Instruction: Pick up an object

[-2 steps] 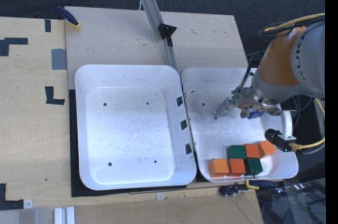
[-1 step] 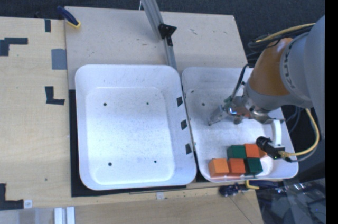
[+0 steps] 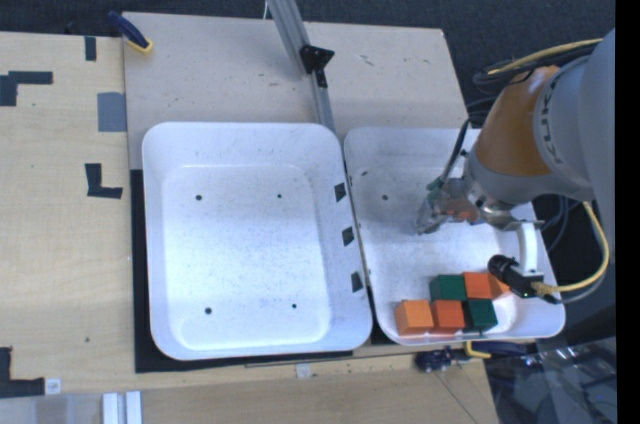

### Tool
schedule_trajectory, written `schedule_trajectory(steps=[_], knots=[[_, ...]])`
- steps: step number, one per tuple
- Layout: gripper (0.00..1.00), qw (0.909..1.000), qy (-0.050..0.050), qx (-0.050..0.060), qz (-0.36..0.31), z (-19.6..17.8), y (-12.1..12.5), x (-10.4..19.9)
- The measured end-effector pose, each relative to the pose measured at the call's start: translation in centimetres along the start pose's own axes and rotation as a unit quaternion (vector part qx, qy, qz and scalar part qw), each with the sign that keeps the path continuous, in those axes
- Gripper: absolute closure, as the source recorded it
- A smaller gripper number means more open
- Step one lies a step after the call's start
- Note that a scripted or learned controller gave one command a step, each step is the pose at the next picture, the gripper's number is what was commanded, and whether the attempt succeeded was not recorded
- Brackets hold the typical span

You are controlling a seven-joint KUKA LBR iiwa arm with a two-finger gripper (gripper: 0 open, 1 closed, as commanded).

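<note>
**Gripper low in the right bin, blocks nearby**

The gripper hangs low over the right bin's floor; whether it is clenched or released cannot be told. Nearer the camera than it, well apart, lies a cluster of orange blocks and green blocks. Beyond it to the left sits the left bin.

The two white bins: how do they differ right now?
The right bin holds a cluster of orange and green blocks near its front edge, and the gripper sits over its middle; the left bin shows bare floor with a few dark dots. The left bin looks wider than the right bin. Both are shallow and white.
</note>
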State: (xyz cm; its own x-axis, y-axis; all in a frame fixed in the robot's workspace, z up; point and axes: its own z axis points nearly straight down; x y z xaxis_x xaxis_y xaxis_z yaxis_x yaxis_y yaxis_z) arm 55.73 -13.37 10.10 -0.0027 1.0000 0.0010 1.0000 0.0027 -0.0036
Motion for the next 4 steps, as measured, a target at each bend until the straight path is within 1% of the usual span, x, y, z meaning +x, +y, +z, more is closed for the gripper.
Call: schedule_trajectory(steps=[1, 2, 3, 4], knots=[[1.0, 1.0, -0.001, -0.004, 0.001, -4.5, 0.8, -0.1], [1.0, 1.0, -0.001, -0.004, 0.001, -9.3, 0.3, -0.7], [1.0, 1.0, -0.001, -0.005, 0.0, -15.7, 0.3, -0.8], [1.0, 1.0, -0.001, -0.001, 0.001, -16.1, 0.4, -0.7]])
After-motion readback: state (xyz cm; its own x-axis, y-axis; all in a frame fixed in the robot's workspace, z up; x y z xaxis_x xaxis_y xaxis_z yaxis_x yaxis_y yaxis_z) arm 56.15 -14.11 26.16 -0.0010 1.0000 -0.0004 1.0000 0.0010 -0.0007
